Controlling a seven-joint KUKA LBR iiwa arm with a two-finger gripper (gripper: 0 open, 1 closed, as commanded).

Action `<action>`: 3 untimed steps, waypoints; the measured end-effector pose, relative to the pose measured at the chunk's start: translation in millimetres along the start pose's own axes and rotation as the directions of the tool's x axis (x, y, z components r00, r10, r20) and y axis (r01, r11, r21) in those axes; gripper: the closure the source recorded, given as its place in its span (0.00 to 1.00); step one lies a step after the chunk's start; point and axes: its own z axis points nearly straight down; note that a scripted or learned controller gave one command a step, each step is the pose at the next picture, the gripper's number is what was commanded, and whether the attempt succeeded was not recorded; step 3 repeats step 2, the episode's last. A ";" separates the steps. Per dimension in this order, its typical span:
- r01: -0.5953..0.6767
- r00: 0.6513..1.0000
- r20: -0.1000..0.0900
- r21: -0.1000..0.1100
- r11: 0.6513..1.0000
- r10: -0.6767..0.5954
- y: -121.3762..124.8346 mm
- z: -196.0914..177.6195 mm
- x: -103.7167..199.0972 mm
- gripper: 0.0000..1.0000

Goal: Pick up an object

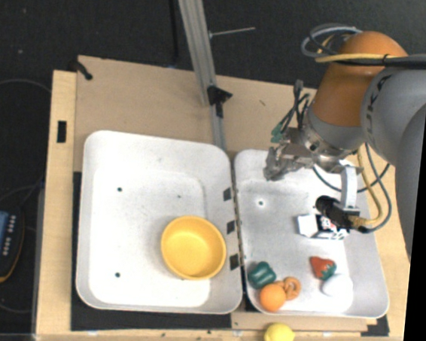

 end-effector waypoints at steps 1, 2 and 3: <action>0.001 1.000 0.000 0.001 1.000 -0.001 6.3 -14.0 56.0 1.00; 0.001 1.000 0.000 0.002 1.000 -0.001 13.7 -19.9 115.6 1.00; 0.001 1.000 0.000 0.002 1.000 -0.001 13.7 -19.9 115.6 1.00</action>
